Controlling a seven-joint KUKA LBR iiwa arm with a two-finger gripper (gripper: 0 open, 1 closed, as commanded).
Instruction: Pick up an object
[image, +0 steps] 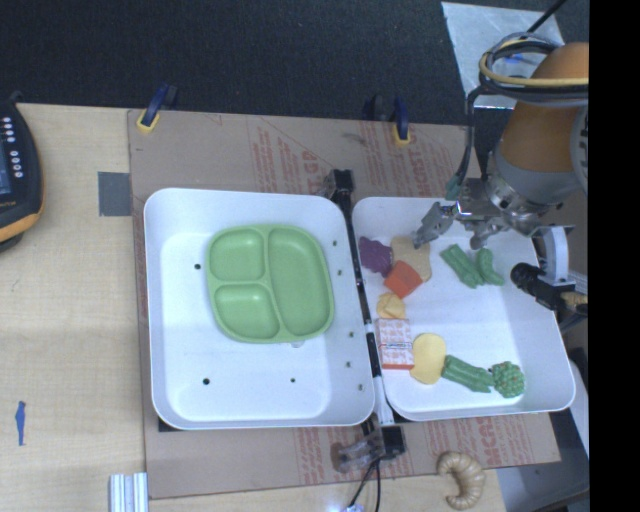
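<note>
Brown cardboard covers the tabletop (70, 330), carrying two white bins side by side. Taking the green divided plate (270, 282) as landmark: it lies in the left bin (170, 380), and the right bin (545, 350) beside it holds the small objects. Nearest the plate sit a purple piece (375, 255) and an orange block (402, 279); farther off are green beans (472, 266), a yellow piece (428, 357) and broccoli (490, 377). The pincer (456, 224) hangs released above the far bin's top edge, fingers spread, grasping nothing, just beside the beans.
</note>
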